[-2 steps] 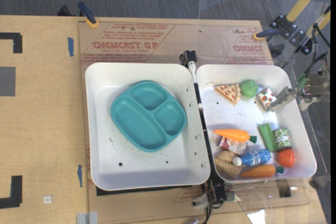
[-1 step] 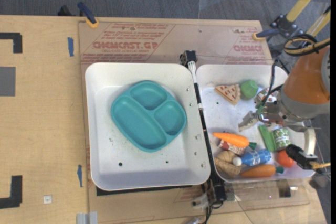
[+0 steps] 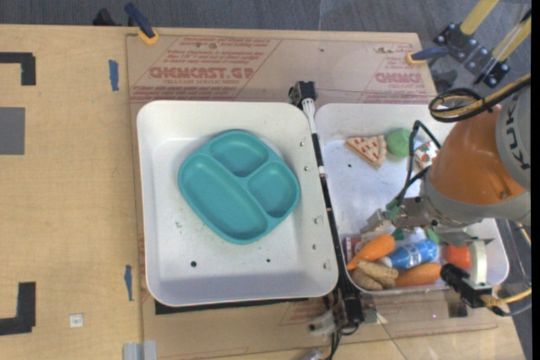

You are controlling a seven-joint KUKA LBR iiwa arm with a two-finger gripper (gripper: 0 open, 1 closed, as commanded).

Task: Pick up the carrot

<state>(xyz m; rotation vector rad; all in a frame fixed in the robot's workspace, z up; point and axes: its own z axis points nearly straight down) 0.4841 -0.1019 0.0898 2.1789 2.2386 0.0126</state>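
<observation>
Carrot (image 3: 376,248) low in the right bin (image 3: 354,173), orange and tapered, tip toward lower left, touching a tan lumpy piece (image 3: 375,273) below and a blue item (image 3: 415,255) at right, second orange piece (image 3: 419,273) just beneath, all partly hidden under the arm (image 3: 472,173). Gripper (image 3: 405,217) just above the carrot, dark and blurred, opening and hold impossible to tell. Left bin (image 3: 160,206) smooth white with a teal divided plate (image 3: 239,185), pizza slice (image 3: 368,149) and green ball (image 3: 396,142) upper right, bins on cardboard over plywood bench, grey carpet along the top.
</observation>
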